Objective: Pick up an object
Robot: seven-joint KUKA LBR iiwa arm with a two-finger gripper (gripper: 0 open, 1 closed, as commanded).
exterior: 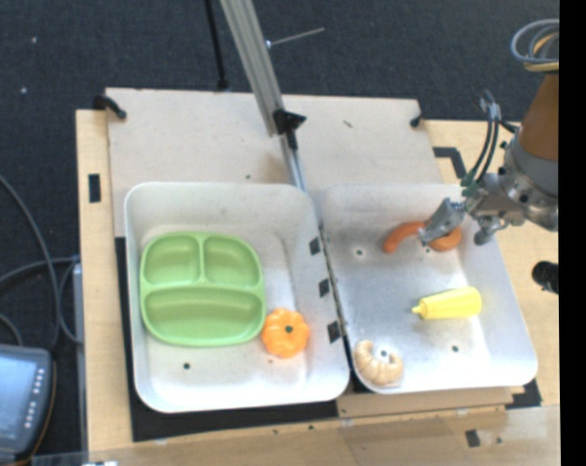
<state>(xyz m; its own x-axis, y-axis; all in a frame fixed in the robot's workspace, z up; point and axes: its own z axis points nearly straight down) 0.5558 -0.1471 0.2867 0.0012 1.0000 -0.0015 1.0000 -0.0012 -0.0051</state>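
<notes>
The pincer sits over the orange sausage near the right bin's far edge; whether it grips, I cannot tell.

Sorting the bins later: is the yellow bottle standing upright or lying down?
Lying down. The yellow bottle rests on its side on the floor of the right bin, its narrow cap end pointing toward the left bin.

Two white bins are counted, plus one green divided plate, one small pumpkin, one yellow bottle, one orange sausage, one bagel-ish thing.
</notes>
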